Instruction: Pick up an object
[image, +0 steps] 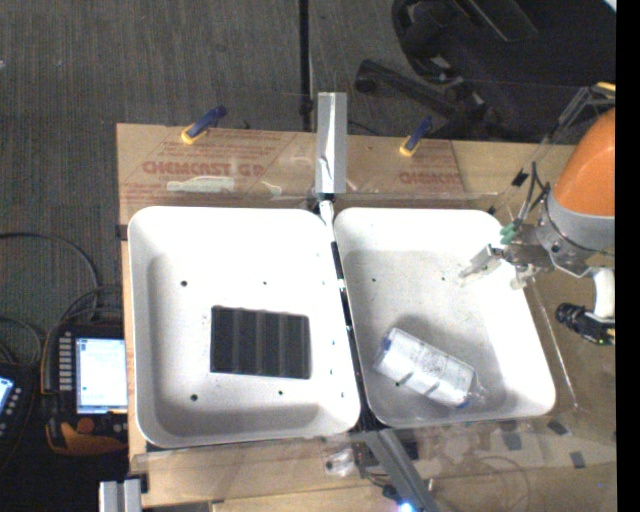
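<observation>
Clear plastic bottle (427, 367): laid flat, near end of right bin (520, 330). Jaws at gripper (492, 259): state cannot be told, held far-right, well apart. Slippage off the rounded, crushable body is judged likely.

Two shallow white bins sit side by side, the left bin (150, 300) and the right bin (520, 340). One dark ridged tray (260, 342) lies left of center, and one clear plastic bottle (425, 367) lower right.
</observation>
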